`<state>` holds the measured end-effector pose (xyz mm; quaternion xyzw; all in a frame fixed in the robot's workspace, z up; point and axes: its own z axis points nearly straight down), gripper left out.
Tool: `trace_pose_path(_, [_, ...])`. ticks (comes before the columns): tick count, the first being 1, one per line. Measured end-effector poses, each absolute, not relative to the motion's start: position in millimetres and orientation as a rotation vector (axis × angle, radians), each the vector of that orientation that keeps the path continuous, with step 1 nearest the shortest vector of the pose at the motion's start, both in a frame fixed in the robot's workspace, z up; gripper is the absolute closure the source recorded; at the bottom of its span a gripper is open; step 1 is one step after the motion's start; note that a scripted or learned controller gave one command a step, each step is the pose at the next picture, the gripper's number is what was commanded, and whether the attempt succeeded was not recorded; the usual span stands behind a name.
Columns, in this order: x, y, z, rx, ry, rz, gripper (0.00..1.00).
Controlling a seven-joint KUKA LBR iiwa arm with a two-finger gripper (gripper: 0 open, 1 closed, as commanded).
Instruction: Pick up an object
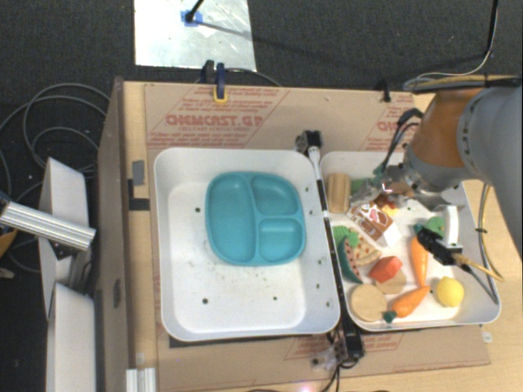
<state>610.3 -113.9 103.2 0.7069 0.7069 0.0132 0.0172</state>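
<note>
The right bin (482, 305) holds a heap of toy food. In it lie a tan cylinder (337, 191), a white and red packet (372, 219), a pizza slice (360, 253), a red tomato (386, 268), two carrots (418, 260) (409, 300), a yellow lemon (449, 291) and a round tan disc (368, 303). The grey arm with its orange band (437, 129) comes in from the right. Its gripper (386, 189) is low over the bin's far part, just above the packet and to the right of the cylinder. I see nothing lifted off the pile.
The left bin (176, 243) carries a teal divided plate (255, 218). A ridge (327, 235) separates the two bins. Cables (482, 268) trail over the right bin's right side. A cardboard sheet (212, 117) lies under both bins.
</note>
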Motion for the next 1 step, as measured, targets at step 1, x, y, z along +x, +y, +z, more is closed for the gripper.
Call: trace_pose_path(1, [590.2, -101.8, 105.2, 2.202, 2.201, 0.027, 0.00])
